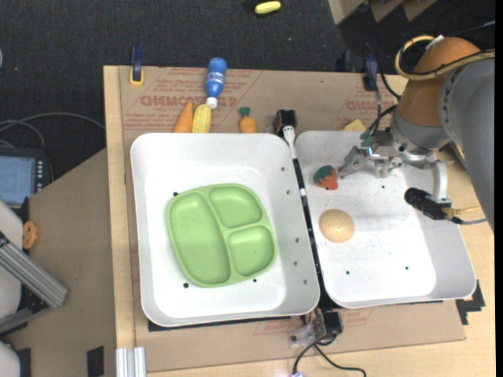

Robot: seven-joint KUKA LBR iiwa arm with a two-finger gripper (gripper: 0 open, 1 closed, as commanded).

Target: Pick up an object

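Plainly, the step in hand is closing in on something to grasp, and the nearest candidate decides how to do it well. Far to the left of the gripper, in the left bin point(145, 210), lies a green divided plate point(222, 232), flat and wide, a poor choice for two fingers and well apart from the hand. Just to the gripper's left, in the right bin point(440, 277), sits a small red toy with a green top point(327, 177), close beside the leftmost fingertip but not between the fingers. Below and left of the hand rests a round beige object point(337, 226), apart from both the toy and the gripper.

The gripper point(363, 170) hangs low over the upper part of the right bin, its metal fingers point(348, 166) look spread wide, and nothing lies between them; it grasps nothing. Whether a fingertip touches the red toy I cannot tell.

To do this well, I judge that the hand should shift left until the toy is centred between the fingers, settle to the bin floor, and only then close; closing where it is would likely catch air or nudge the toy away
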